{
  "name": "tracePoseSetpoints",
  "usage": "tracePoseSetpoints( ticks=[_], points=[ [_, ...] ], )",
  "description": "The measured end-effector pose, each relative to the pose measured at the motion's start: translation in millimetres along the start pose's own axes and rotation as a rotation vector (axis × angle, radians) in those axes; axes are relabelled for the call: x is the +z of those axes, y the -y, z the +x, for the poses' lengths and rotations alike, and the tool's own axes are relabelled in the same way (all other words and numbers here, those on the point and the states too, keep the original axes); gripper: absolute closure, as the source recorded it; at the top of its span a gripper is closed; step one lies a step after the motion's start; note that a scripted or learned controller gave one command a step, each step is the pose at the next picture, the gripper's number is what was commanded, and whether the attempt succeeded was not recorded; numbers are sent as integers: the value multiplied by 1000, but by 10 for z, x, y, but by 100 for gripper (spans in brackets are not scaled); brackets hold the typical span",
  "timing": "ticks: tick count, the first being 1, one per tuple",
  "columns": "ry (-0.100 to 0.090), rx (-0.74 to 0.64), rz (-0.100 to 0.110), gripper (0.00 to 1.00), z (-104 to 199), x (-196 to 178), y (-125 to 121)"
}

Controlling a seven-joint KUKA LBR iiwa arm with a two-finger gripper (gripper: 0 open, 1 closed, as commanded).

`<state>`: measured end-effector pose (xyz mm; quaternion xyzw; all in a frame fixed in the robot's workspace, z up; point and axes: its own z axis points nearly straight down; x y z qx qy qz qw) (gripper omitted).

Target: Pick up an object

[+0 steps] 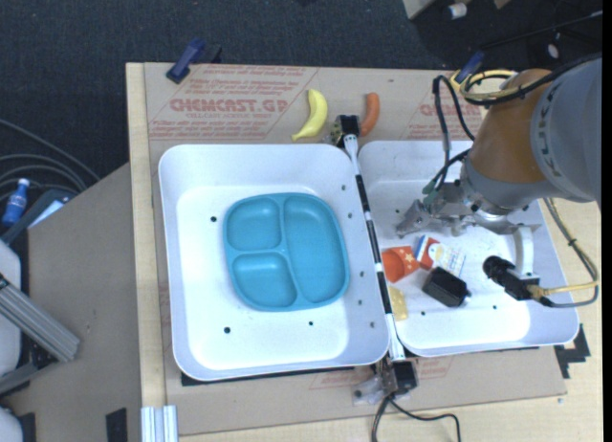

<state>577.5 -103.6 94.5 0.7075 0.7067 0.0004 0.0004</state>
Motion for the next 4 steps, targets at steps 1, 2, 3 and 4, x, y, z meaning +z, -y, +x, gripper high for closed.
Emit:
tracePoseSetpoints(
  ticks=[1, 2, 3, 4],
  points=[
    [0, -2, 0, 0, 110, 99, -429],
    [-1, 0, 4, 0, 68, 103, 365],
    [-1, 1, 2, 100, 71, 2, 358],
    [0, -2, 0, 100, 369, -908, -268]
  ],
)
